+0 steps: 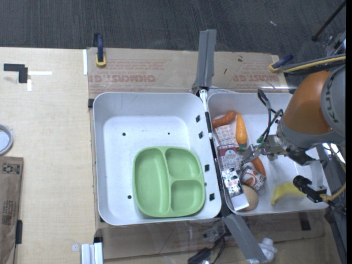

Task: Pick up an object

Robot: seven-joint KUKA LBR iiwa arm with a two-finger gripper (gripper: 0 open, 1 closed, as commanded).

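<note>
At the frame's centre-left, the left bin (104, 147) holds a green divided plate (169, 181) toward its lower right. In the right bin (275, 208), a carrot (241, 129) lies near the top, a small box (227, 158) below it, and a banana (287, 192) toward the lower right. The gripper (254, 152) sits low over the clutter in the bin's middle; whether its fingers are open or closed cannot be told. The arm (311, 111) enters from the right.

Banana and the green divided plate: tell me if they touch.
Apart. The camera view shows the banana in the right bin and the green divided plate in the left bin.
</note>
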